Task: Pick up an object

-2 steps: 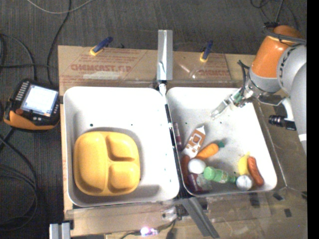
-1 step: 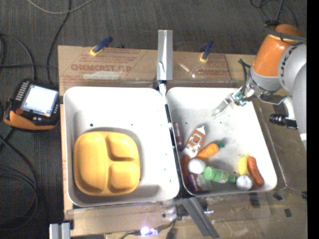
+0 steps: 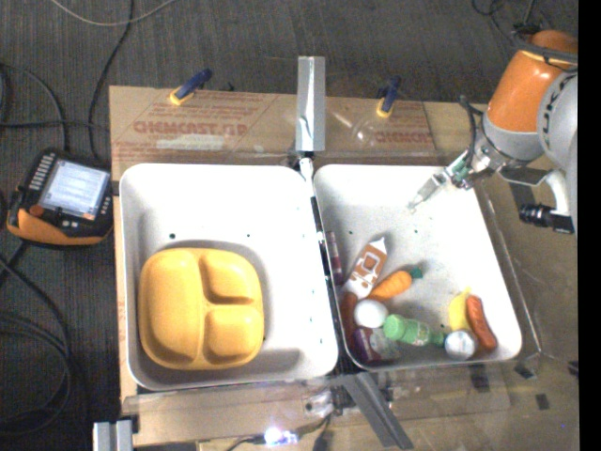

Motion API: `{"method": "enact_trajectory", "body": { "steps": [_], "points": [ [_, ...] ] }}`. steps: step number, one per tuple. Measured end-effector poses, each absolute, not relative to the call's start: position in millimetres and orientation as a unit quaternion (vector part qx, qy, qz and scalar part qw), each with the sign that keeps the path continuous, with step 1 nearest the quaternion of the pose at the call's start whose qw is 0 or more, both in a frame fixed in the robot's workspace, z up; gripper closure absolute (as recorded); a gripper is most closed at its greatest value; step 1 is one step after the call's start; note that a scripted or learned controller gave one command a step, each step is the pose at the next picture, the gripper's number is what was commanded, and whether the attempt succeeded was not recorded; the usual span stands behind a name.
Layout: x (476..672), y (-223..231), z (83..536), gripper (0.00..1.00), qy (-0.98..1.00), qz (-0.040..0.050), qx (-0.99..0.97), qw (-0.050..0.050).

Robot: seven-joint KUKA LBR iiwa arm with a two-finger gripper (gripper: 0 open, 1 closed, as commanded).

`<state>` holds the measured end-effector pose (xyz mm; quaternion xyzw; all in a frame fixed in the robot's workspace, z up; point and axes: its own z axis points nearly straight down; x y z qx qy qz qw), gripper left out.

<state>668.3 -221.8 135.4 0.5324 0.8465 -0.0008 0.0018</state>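
Several small objects lie in the near part of the right bin point(image 3: 470, 209): an orange and white bottle point(image 3: 368, 266), a carrot point(image 3: 394, 283), a white egg-like ball point(image 3: 369, 314), a green bottle point(image 3: 410, 330), a yellow banana point(image 3: 457, 308) and a red sausage point(image 3: 481, 321). My gripper point(image 3: 427, 192) hangs over the bin's far right part, pointing down and left, well apart from all of them. Nothing is visible in it. The orange-banded arm point(image 3: 526, 92) comes in from the upper right.
A yellow compartment plate point(image 3: 202, 305) lies in the left bin point(image 3: 141, 191). A metal bar point(image 3: 310, 111) stands at the back between the bins, with two clamps point(image 3: 191, 85) on the cardboard. A teach pendant point(image 3: 61, 198) rests at far left.
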Motion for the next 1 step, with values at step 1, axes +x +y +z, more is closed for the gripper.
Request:
{"method": "enact_trajectory", "body": {
  "steps": [1],
  "points": [
    [593.1,-221.7,92.0,0.00,0.863,0.0017,0.504,0.002]
  ]
}}
